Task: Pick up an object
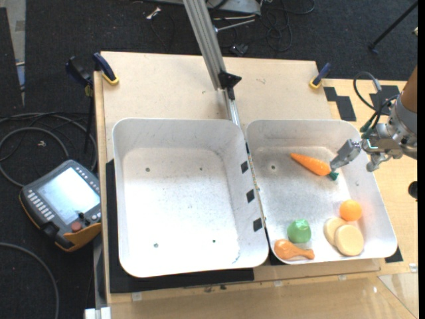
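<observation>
Nearest the camera, along the right bin's (pixel 388 228) front wall, lie an orange drumstick-shaped toy (pixel 293 250), a green ball (pixel 299 230), two pale bread-like discs (pixel 344 236) and a small orange fruit (pixel 350 210), all well apart from the carrot (pixel 311 164) and leaving it unblocked. That carrot is plain orange with a green stub, lying flat mid-bin, long axis slanting from upper left, where the tip points, to lower right. Beside its stub end is the gripper (pixel 352 153); I cannot tell how its jaws stand.

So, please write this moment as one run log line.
gripper: above right bin, beside orange toy carrot | grasp: none seen | others: green ball, orange ball
</observation>
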You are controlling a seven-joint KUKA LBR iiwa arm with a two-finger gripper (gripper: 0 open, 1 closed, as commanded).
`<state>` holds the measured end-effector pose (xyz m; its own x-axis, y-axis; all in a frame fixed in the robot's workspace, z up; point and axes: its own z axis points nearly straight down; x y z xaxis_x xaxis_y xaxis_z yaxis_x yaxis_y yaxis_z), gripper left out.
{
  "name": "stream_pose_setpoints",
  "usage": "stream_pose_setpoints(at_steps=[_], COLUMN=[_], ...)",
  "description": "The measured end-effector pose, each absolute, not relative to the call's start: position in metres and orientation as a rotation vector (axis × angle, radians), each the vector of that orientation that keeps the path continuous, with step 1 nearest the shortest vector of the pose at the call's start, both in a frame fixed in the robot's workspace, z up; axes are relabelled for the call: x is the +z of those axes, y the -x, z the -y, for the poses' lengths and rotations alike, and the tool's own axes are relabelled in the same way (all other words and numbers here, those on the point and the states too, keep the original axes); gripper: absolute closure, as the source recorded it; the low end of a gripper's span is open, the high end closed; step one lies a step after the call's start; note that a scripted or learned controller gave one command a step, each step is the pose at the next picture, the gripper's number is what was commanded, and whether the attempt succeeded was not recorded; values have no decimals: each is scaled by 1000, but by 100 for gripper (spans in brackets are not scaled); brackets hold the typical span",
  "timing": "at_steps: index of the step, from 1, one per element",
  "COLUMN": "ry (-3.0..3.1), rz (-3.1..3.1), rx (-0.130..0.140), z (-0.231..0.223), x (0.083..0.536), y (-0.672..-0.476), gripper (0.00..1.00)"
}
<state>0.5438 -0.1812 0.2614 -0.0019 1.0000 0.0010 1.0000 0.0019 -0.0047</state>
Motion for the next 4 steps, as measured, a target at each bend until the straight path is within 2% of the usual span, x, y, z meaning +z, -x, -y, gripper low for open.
stream_pose_setpoints(at_steps=[1, 3, 4], ry=[2220, 2218, 2223], rz=[2223, 2216, 2221], rx=[0, 5, 0], z=[181, 177, 177], x=[264, 136, 94], y=[-545, -538, -539], gripper=[0, 0, 0])
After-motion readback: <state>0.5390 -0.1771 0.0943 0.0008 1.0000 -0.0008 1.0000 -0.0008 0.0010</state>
